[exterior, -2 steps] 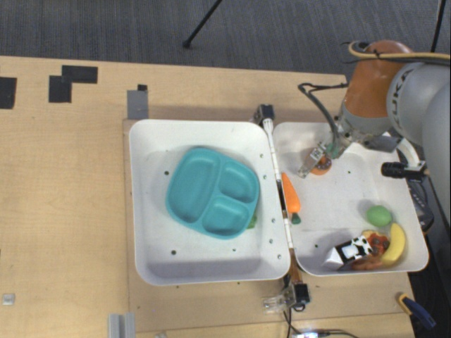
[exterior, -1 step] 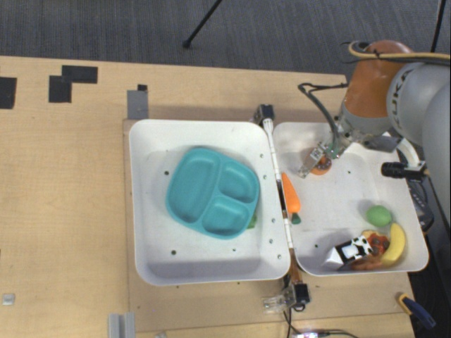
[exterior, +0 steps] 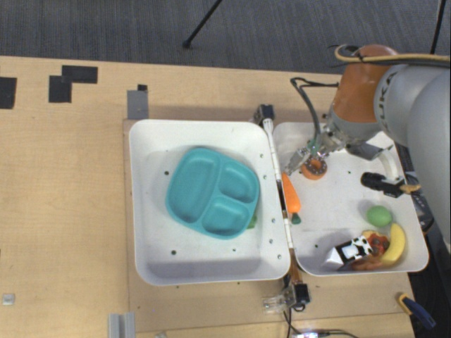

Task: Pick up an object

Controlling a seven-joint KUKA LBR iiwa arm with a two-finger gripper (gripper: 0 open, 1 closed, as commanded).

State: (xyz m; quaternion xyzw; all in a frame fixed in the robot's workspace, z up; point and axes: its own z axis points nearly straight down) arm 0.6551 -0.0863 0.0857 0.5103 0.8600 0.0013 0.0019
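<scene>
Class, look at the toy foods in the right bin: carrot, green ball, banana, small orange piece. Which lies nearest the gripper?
The small orange piece lies right at the gripper. The carrot is lower by the divider; the green ball and banana lie far off.

gripper [exterior: 308, 158] over right bin [exterior: 331, 210], carrot [exterior: 290, 196]

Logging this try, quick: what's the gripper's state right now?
Gripper: low in the right bin, at a small orange object; open or shut cannot be told.

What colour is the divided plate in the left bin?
Turquoise; the plate shows best in the camera view.
</scene>
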